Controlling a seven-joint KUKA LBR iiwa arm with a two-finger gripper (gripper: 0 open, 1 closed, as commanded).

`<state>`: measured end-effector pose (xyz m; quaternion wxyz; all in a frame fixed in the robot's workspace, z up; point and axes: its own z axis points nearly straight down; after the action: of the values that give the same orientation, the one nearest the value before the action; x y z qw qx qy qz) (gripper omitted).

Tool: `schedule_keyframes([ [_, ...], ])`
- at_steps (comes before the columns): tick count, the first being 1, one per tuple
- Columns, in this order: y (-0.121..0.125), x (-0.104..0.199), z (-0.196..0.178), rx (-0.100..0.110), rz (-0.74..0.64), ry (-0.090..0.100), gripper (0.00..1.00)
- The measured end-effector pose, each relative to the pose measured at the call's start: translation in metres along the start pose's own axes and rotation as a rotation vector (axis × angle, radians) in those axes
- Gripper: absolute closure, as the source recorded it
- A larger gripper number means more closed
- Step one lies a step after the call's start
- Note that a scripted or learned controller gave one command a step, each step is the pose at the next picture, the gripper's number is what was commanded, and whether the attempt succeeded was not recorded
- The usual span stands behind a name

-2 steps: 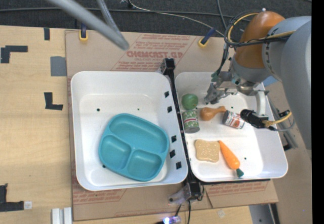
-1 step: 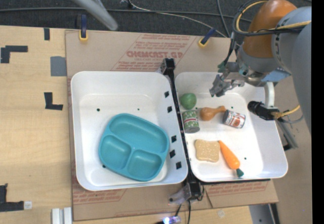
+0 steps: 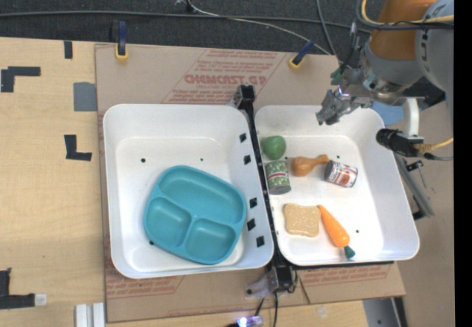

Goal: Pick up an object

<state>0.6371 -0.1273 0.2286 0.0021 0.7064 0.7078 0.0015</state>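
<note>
Hovering over the far right corner of the right bin [image 3: 383, 170], gripper [image 3: 333, 110] hanging above the rim; can't tell if spread or pinched together, nothing visibly caught in it. Sitting below and left of it: green ball [image 3: 274, 146], small can [image 3: 278, 176] right under that, brown drumstick toy [image 3: 310, 164], tipped-over can [image 3: 341, 174] closest beneath the tool. Further down, toast slice [image 3: 301, 220] touching the carrot [image 3: 336, 229]. Plenty of bare white floor showing straight under the gripper. Way off left, blue divided plate [image 3: 195, 213] lying in the left bin [image 3: 125, 133].
</note>
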Motion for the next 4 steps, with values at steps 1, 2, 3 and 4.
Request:
schedule_keyframes([
  [1, 0.001, 0.000, -0.054, 0.000, 0.000, 0.000, 1.00],
  [2, -0.005, 0.059, -0.037, 0.007, -0.004, 0.002, 1.00],
  [3, -0.018, 0.112, -0.036, 0.007, -0.004, 0.002, 1.00],
  [4, -0.036, 0.165, -0.031, 0.008, -0.004, 0.001, 1.00],
])
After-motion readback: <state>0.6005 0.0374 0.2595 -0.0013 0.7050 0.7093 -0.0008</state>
